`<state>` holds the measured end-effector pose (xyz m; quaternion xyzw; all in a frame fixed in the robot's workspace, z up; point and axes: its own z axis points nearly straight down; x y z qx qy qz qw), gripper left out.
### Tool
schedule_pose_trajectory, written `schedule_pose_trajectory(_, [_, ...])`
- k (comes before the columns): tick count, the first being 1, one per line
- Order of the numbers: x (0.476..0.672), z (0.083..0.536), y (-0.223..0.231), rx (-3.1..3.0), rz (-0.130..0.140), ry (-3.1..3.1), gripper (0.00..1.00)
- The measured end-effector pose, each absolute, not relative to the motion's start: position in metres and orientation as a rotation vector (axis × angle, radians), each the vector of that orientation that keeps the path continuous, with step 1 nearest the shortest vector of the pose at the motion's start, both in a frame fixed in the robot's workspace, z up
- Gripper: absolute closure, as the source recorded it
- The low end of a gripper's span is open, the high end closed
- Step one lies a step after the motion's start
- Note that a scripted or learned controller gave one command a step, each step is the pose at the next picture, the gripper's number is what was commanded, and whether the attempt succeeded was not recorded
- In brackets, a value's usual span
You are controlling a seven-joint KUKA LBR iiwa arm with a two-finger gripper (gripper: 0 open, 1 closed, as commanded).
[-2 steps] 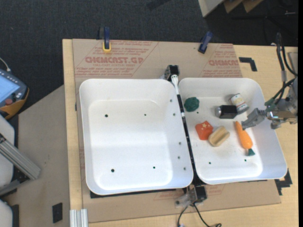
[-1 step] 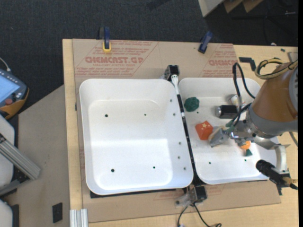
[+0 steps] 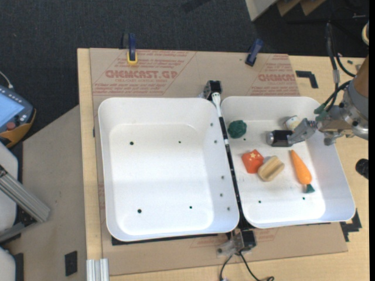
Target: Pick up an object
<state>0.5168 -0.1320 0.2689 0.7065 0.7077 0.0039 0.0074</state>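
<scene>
In right bin [image 3: 329, 193], carrot [image 3: 300, 167] near gripper [image 3: 296, 129], not touching; grip state unclear.

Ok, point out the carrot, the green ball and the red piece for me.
carrot [image 3: 300, 166]: camera view, middle of its orange body.
green ball [image 3: 237, 129]: camera view, centre of its rounded top.
red piece [image 3: 253, 161]: camera view, middle of its red face.
</scene>
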Motion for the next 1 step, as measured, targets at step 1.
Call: schedule_pose_trajectory(1, [0.5093, 0.1018, -0.1373, 2.232, -0.012, 2.228, 0.0])
